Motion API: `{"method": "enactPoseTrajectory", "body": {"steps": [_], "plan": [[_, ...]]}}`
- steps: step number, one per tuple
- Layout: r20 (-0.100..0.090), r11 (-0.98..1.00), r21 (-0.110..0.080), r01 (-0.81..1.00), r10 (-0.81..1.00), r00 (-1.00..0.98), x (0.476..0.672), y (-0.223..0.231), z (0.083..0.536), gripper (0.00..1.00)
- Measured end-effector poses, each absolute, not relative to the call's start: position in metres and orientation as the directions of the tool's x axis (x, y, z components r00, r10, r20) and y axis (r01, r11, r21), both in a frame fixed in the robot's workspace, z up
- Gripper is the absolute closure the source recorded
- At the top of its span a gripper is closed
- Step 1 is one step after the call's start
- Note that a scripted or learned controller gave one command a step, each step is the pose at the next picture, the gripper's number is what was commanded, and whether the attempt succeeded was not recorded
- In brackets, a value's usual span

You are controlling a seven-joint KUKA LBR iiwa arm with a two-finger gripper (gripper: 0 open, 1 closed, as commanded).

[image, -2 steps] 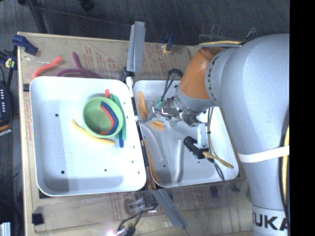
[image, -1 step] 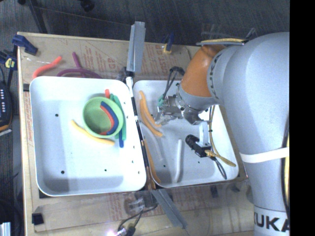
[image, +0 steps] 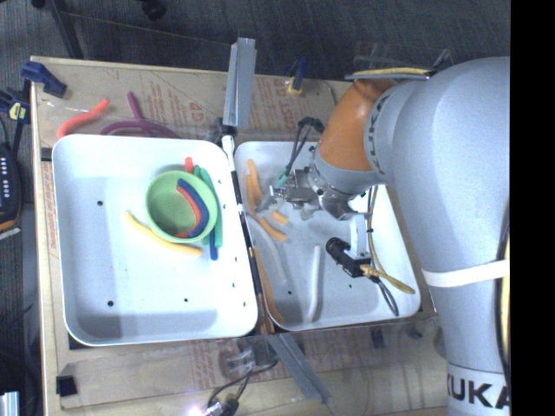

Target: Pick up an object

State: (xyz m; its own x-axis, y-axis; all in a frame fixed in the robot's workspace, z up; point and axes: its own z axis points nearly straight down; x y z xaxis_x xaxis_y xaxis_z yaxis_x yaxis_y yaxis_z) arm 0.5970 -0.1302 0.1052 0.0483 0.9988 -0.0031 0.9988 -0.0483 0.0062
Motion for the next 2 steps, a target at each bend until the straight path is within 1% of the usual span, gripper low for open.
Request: {"method": "enactPoseTrajectory", "body": {"steps": [1, 2], "plan": [[-0.001, 0.122, -0.002, 0.993, 0.993, -0.122, 0.562, -0.121, 0.091, 0.0], [0.001, 0.126, -0.006, 0.992, 0.992, -0.126, 0.563, -0.121, 0.102, 1.0]]}}
